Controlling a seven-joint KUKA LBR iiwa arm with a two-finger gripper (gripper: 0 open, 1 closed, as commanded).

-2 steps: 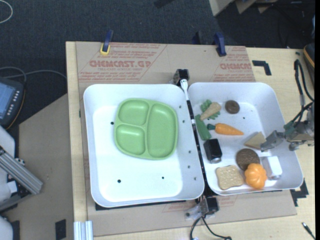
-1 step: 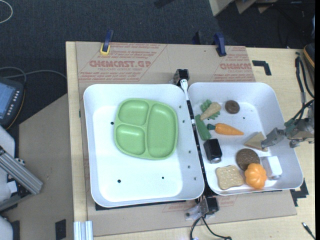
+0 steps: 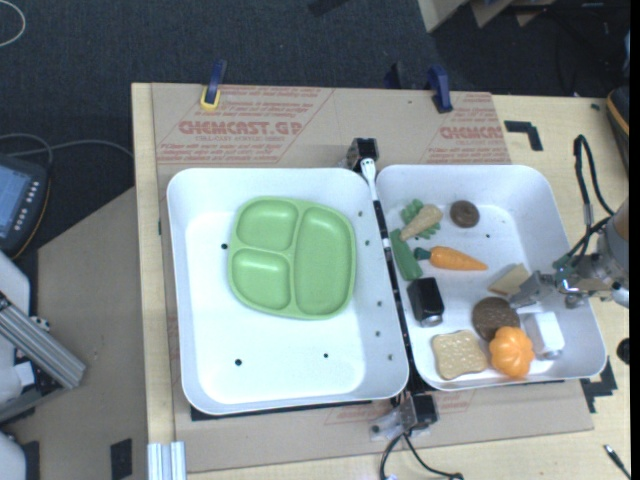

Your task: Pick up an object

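Gripper point(image 3: 545, 290) at right edge of frame, low over right bin point(image 3: 548, 190); state of fingers: cannot tell. Beside it: brown round item point(image 3: 494, 315), orange point(image 3: 511, 351). Carrot point(image 3: 458, 259) mid-bin. Green tray point(image 3: 293, 257) in left bin point(image 3: 200, 298).

Illumination is even and diffuse, from overhead. The two white bins, left point(image 3: 200, 298) and right point(image 3: 560, 208), are the brightest surfaces and approach overexposure, with little surface detail on their floors. The green divided plate point(image 3: 293, 258) carries soft highlights and casts a faint shadow toward the left bin's near edge. Items in the right bin cast short, soft shadows. The dark floor beyond the bench's far edge is underexposed. Overall sharpness is moderate; the gripper point(image 3: 560, 286) at the right bin's right edge appears slightly blurred
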